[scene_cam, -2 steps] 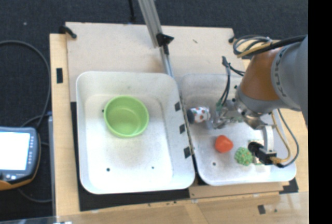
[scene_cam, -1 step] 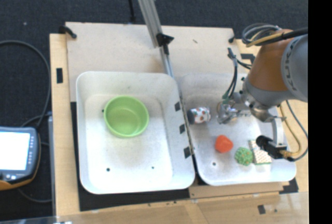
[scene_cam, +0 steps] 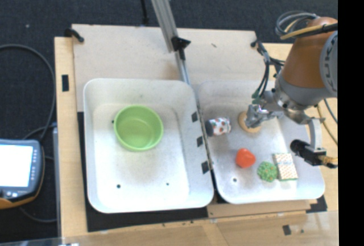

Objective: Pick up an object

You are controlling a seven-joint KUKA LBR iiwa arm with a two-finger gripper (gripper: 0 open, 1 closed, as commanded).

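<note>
In the right bin (scene_cam: pixel 301 191), your gripper (scene_cam: pixel 254 116) hangs over a tan disc (scene_cam: pixel 248 125) at the far side; you cannot tell how its jaws stand. Nearer lie a red ball (scene_cam: pixel 245 158), green ball (scene_cam: pixel 266 171) and box (scene_cam: pixel 285 166).

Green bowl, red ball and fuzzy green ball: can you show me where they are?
green bowl (scene_cam: pixel 138 128), camera view, its inside bottom.
red ball (scene_cam: pixel 245 158), camera view, its middle.
fuzzy green ball (scene_cam: pixel 266 171), camera view, its middle.
</note>
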